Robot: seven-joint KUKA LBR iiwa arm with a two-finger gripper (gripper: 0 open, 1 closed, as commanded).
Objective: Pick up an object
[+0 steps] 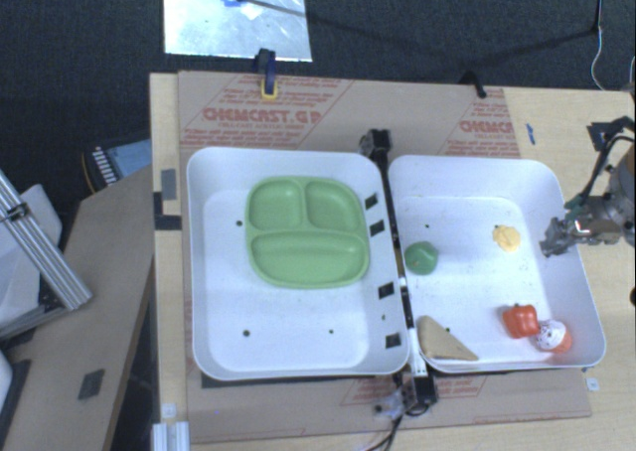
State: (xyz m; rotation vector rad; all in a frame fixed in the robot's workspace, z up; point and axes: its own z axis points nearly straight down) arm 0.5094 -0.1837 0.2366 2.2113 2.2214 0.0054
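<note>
Camera view: gripper (558, 236) sat at right bin's (467, 173) right rim, jaw state couldn't be told. Right bin held green ball (421, 258), yellow piece (507, 237), red pepper toy (520, 320), tan wedge (444, 342). Left bin (214, 240) held green divided plate (305, 232). Bins rested on cardboard sheet (298, 111), dark carpet (79, 42) behind.

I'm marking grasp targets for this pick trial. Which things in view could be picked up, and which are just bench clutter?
Part of the job:
- hand, over the right bin's far edge
- green ball
- small yellow piece
- tan wedge
- red and white toy
- green divided plate in the left bin

Just lying about:
- cardboard sheet
- yellow clamp
- shiny square sheet
</note>
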